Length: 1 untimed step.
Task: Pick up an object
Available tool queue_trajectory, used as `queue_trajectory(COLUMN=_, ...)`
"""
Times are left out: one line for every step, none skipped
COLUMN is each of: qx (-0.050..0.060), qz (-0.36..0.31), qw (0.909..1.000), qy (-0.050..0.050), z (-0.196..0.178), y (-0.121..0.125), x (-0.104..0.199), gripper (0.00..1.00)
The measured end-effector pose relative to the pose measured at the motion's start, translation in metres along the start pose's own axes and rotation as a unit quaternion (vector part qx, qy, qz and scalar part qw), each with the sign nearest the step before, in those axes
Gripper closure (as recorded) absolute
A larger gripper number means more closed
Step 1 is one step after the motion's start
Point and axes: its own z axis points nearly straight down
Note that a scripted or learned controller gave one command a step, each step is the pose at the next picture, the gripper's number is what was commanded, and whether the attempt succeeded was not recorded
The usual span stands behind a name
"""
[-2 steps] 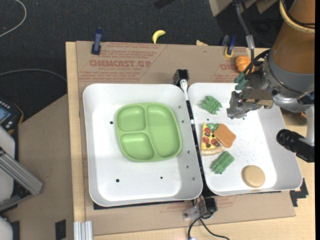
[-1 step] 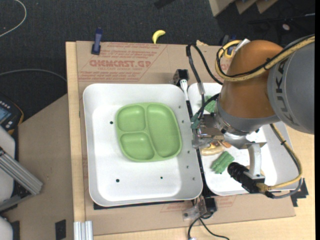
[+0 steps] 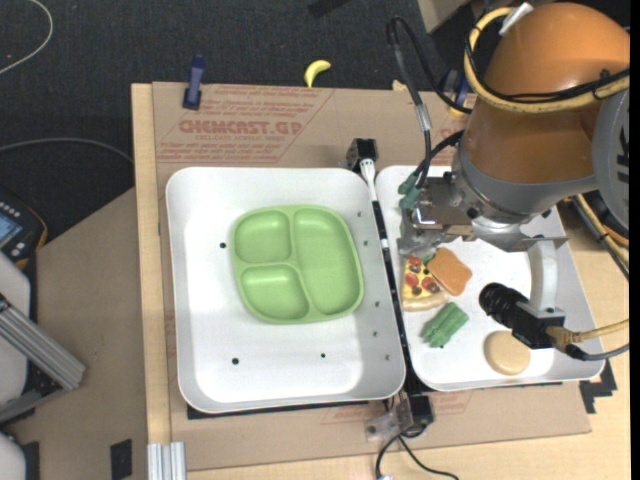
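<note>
My gripper (image 3: 424, 240) hangs low over the left part of the right bin (image 3: 575, 268), under the big orange and grey wrist. Just below it lies a toy pizza slice (image 3: 418, 280), with an orange bread-like piece (image 3: 452, 271) touching its right side. A green ridged piece (image 3: 444, 324) lies nearer the front, and a tan round cookie-like piece (image 3: 507, 354) sits at the front right. The arm hides the back of this bin.
The left bin (image 3: 200, 268) holds a green divided plate (image 3: 297, 263) in its middle. A dark ridge where the two bins meet runs just left of the gripper. A yellow banana-like thing (image 3: 317, 70) and a blue clip (image 3: 194, 83) lie beyond the bins.
</note>
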Motion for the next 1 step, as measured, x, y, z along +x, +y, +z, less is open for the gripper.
queue_trajectory(qx=0.001, qz=0.0, qw=1.0, qy=0.0, z=-0.0598, y=0.0003, x=0.0203, gripper=1.0)
